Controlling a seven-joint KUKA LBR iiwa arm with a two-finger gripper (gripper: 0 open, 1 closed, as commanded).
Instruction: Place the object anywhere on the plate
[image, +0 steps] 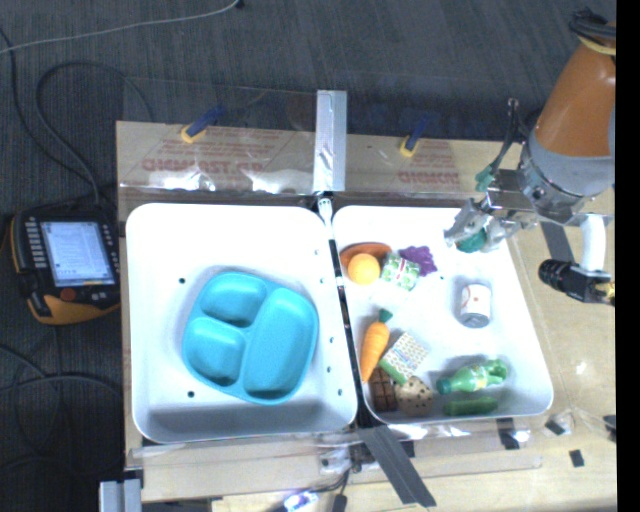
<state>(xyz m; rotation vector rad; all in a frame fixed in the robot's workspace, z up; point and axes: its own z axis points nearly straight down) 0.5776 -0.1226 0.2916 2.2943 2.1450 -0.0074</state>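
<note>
I am hovering my gripper (470, 236) over the upper right part of the right-hand shallow white bin (535, 345), and there seems to be something small and teal-grey at its tip; I cannot tell whether my jaws are apart, together or clamped on anything, since the view is too coarse there. As I judge it, the task is sitting at its very start: the blue three-compartment plastic plate (250, 335) is lying alone in the left-hand shallow white bin (160, 240), and nothing is resting on it in any compartment.

All the candidate objects are lying in the right bin. An orange ball-like fruit (363, 267) is sitting at the upper left, just beside a small green-and-white packet with a purple piece (408, 268). A white cylindrical can (475, 303) is lying near the middle right. An orange toy carrot (373, 346) is lying along the left wall, near a checkered packet (405, 355) and a dark brown block (400, 395). A green toy vegetable (472, 380) is lying at the lower right.

What is left, I judge, is securing one object, carrying it across the divider and setting it on the plate.
</note>
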